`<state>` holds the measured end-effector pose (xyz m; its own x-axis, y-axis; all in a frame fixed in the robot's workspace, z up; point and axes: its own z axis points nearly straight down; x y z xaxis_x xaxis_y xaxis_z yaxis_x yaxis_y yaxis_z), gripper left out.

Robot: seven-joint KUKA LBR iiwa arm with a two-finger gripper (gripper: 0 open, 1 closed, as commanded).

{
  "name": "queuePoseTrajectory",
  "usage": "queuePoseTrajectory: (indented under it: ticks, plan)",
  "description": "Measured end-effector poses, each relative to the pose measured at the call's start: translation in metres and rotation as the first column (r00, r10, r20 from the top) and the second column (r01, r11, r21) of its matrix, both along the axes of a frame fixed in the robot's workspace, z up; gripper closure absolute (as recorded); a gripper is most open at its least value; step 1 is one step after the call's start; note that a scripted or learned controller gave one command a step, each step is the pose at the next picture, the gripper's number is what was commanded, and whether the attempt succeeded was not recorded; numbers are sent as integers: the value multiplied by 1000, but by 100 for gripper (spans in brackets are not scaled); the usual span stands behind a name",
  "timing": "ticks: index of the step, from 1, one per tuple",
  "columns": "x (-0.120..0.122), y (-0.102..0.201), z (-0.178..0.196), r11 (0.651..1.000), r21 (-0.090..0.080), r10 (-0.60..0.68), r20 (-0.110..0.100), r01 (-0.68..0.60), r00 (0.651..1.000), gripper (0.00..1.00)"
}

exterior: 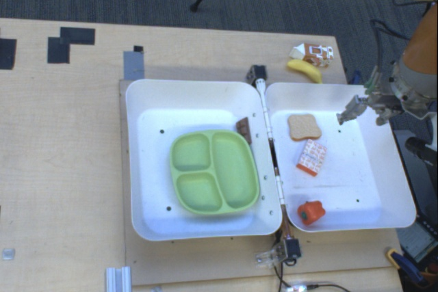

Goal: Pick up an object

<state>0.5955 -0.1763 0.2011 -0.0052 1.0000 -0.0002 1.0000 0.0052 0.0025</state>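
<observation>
The right bin (383, 208) holds a slice of bread (304, 126), a red-and-white patterned packet (311, 158) and a small red-orange object (311, 212) near its front edge. My gripper (365, 113) hangs over the bin's far right corner, to the right of the bread. It is open, with nothing between its fingers. The left bin (147, 167) holds a green divided plate (214, 173), and a small brown piece (243, 125) lies by the plate's far right corner.
A banana (304, 70) and a small carton (316, 52) lie on the bench behind the right bin. A black clamp (257, 73) sits at the far end of the ridge between the bins. Cables run along the right side.
</observation>
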Motion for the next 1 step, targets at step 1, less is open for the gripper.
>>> queuePoseTrajectory:
  ticks: [1]
  plan:
    - [-93, 9, -3, 1000, 0, -3, -1, 3, 1000, 0]
